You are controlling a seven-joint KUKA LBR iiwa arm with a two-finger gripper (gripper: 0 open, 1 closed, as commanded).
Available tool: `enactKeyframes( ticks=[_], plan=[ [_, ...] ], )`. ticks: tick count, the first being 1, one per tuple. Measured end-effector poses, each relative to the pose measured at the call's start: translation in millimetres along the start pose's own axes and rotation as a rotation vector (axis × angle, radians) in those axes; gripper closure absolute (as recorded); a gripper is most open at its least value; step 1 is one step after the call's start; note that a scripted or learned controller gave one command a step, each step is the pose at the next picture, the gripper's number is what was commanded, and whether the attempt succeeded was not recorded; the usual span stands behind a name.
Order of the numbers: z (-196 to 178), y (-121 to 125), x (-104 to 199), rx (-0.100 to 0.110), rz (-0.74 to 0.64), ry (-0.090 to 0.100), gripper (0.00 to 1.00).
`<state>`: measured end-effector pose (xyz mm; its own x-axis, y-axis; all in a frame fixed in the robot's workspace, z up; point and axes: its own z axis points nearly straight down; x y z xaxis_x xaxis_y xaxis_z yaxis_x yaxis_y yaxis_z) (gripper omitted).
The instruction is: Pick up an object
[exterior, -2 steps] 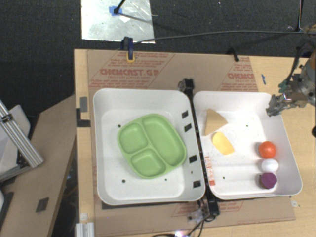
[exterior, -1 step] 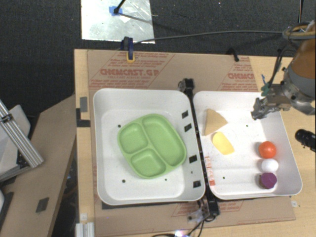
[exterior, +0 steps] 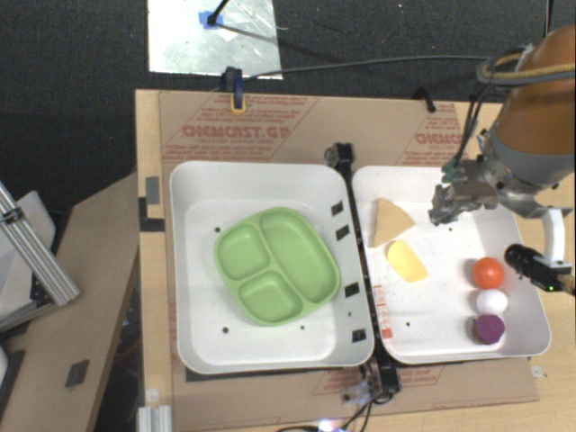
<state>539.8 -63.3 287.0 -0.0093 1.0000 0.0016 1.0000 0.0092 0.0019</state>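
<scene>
Right bin (exterior: 540,331): gripper (exterior: 443,207) above tan wedge (exterior: 390,219); whether it is apart or together cannot be told.
Wedge, upper-left of bin beside yellow block (exterior: 406,261): probably light, rigid; best taken across its flat sides.

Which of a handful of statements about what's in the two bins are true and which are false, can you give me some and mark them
1. The green divided plate lies in the left bin. True.
2. The orange ball sits on the plate. False: it lies in the right bin.
3. The white ball lies between the orange ball and the purple ball. True.
4. The gripper hangs over the left bin. False: it hangs over the right bin, near the tan wedge.
</scene>
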Motion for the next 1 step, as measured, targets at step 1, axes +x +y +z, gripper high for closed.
enactKeyframes(
  ticks=[1],
  plan=[
    [24.6,-6.8,50.9,0.001,0.0,0.0,1.0]
  ],
)
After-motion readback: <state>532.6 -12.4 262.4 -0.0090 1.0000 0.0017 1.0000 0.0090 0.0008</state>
